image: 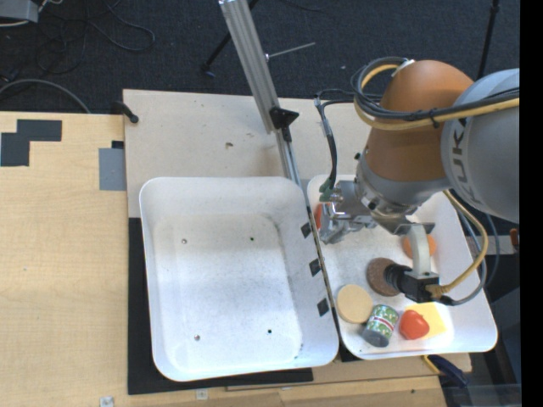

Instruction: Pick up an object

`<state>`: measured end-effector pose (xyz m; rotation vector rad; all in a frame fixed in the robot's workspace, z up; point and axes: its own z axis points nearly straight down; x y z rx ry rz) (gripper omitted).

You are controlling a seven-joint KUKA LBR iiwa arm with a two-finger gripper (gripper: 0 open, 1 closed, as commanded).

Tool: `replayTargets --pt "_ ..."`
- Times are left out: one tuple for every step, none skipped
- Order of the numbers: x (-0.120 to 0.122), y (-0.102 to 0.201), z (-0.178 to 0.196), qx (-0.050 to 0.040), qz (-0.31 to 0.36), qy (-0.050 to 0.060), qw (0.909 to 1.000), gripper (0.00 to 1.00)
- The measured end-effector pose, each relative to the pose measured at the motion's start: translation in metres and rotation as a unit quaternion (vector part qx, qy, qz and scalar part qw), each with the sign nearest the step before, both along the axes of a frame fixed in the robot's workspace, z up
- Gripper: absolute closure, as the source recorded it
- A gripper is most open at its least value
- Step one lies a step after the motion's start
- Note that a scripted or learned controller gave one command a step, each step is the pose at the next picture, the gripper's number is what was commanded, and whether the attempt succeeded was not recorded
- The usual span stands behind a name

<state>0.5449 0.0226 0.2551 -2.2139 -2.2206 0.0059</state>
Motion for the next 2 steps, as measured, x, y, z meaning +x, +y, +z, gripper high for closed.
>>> replayTargets --pt "-0.0215 0.0535 -0.0093 0.0001 0.001 0.000 1.0000 1.00" --pt "-0.0204 0.0497 -0.0087 -0.0008 -0.003 -0.001 1.0000 0.00"
